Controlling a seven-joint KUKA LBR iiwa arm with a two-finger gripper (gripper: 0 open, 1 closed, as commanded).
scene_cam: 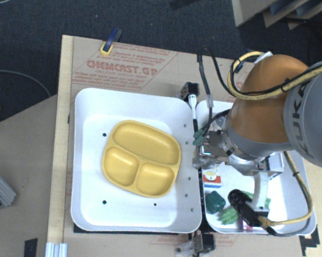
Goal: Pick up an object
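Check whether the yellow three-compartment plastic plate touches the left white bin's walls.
Apart: the camera view shows white bin floor all round the yellow plate.

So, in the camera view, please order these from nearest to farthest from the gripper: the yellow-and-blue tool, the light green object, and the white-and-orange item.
1. White-and-orange item: in the right bin, right next to the gripper.
2. Light green object: in the right bin, towards its near edge.
3. Yellow-and-blue tool: outside both bins, at the far left of the bench.
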